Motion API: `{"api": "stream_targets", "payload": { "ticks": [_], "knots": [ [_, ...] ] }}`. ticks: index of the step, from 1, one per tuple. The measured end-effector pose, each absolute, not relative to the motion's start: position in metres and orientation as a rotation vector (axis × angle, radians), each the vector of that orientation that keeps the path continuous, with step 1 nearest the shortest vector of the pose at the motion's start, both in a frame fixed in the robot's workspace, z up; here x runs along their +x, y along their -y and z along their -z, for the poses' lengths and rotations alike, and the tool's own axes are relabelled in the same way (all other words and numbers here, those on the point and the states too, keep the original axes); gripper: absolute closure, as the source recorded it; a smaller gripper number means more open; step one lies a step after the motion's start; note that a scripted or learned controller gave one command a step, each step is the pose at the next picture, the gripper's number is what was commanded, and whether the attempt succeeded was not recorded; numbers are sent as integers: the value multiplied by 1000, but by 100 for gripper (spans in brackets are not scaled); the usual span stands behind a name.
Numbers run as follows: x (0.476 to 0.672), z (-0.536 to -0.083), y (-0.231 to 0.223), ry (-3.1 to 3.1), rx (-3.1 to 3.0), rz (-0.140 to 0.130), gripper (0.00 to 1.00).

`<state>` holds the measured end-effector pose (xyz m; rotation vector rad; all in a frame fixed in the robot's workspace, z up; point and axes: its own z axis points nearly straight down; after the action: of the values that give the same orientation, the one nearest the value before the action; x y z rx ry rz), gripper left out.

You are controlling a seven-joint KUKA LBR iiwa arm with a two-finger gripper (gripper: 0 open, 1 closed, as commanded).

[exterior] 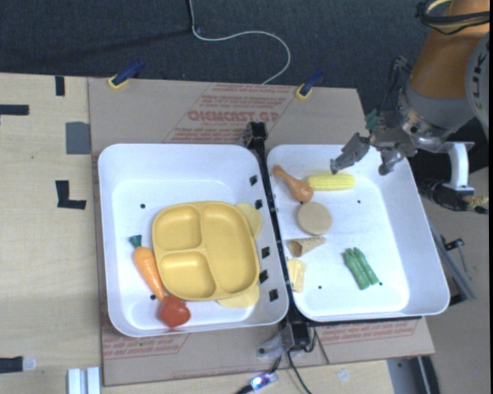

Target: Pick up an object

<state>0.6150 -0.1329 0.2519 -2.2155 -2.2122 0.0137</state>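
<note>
My gripper (364, 162) hangs over the far edge of the right bin (411, 220), its two fingers spread open with nothing between them. Just left of its left fingertip lies a yellow corn cob (330, 182). Beside the corn is a brown drumstick (292, 184), and below them a round tan biscuit (314, 218). A small cone-shaped wedge (305, 246), a pale yellow piece (295, 273) and a green bean bundle (361, 268) lie nearer the front of that bin.
The left bin (123, 179) holds a yellow divided plate (204, 249), a carrot (147, 269) and a red tomato (173, 311). A black divider (267, 220) joins the bins. A white cable (238, 35) runs across the dark floor behind.
</note>
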Motion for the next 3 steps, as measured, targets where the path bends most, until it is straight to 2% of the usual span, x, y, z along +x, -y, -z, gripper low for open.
{"api": "stream_targets", "payload": {
  "ticks": [1, 3],
  "knots": [
    [617, -259, 133, 2222, -2220, -2, 0],
    [621, -149, 145, 2219, -2217, -8, 0]
  ]
}}
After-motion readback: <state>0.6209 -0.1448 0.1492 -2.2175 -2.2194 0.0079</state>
